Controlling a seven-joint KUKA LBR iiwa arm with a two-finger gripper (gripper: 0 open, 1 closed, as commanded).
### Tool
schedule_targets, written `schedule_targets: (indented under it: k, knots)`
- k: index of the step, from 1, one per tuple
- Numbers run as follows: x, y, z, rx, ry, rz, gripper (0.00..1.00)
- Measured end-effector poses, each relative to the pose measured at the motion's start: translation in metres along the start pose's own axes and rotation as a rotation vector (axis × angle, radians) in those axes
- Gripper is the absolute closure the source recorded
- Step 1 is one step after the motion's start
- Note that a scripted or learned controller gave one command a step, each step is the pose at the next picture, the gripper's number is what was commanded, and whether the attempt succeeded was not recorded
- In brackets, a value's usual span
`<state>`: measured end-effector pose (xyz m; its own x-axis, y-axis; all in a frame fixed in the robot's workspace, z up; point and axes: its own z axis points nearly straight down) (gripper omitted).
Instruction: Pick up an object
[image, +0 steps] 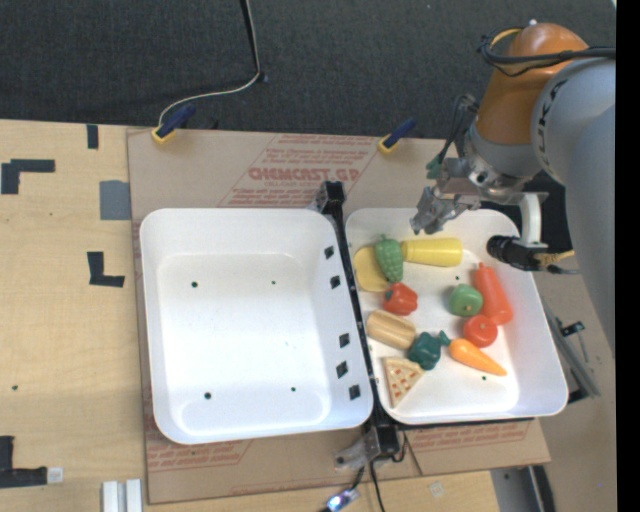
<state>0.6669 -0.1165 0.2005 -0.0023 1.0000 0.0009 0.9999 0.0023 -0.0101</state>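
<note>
In the right-hand bin (540, 400), on the desk (60, 300): a lot of toy foods, clustered toward the bin's left and middle. The tool (432, 216) hangs over the bin's far edge, just beside the yellow corn cob (433, 251); whether it is released or clenched cannot be told, its tip being small and dark against the rim. Nothing shows between its tips. Corn cob: long axis runs left to right, its left end tucked behind a green bumpy vegetable (389, 258), which partly covers a pale yellow piece (368, 272). Red carrot-like piece (493, 293): long axis from far to near, slightly tilted right. Orange carrot (477, 357): tip pointing right and toward the near edge. Also a red pepper (401, 298), green apple (465, 300), red tomato (481, 330), tan bread roll (390, 329), dark green pepper (427, 349), pizza slice (402, 378). Left-hand bin (160, 300): white, adjoining. The arm (560, 110) is cut off at the view's right.
</note>
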Motion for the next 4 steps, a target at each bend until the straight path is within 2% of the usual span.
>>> schedule_targets:
  k: [1, 2, 3, 4]
  knots:
    - [0.007, -0.059, 0.037, -0.001, 0.0, 0.003, 1.0]
    - [0.015, -0.015, 0.101, 0.0, 0.001, 0.001, 1.0]
    - [0.014, -0.017, 0.106, -0.008, 0.004, -0.002, 1.0]
    - [-0.003, -0.021, -0.073, -0.027, -0.005, 0.001, 1.0]
